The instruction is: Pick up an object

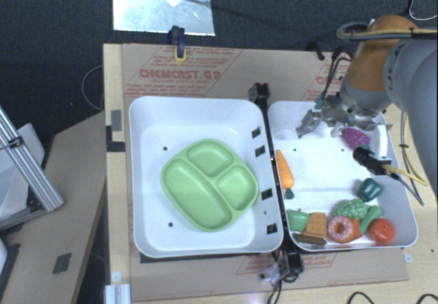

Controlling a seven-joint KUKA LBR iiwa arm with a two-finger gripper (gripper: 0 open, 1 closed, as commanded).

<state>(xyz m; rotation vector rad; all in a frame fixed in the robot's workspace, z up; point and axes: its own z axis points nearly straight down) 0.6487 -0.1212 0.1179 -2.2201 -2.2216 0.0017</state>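
**Grey arm low over the right-hand bin**

Grey and orange-banded, the robot arm (400,73) reaches in from the right and hangs its pincer (306,123) over the far part of the shallow white right bin (316,171). Nothing is seen in the pincer's grasp, and whether it is open or closed cannot be told.

Just beside the wrist, towards the bin's right wall, lies a purple plastic bunch of grapes (354,137). An orange plastic carrot (284,170) lies along the left wall. A dark green plastic pepper (369,189) sits near the right wall. Along the near wall, crowded together, are a light green plastic chunk (297,219), a tan waffle-patterned biscuit (315,227), a pink-iced toy doughnut (341,229), a leafy green plastic vegetable (356,210) and a red plastic tomato (382,229).

The shallow white left bin (185,112) holds a pale green divided plastic plate (209,185). Both bins rest on a brown cardboard-covered tabletop (198,66).
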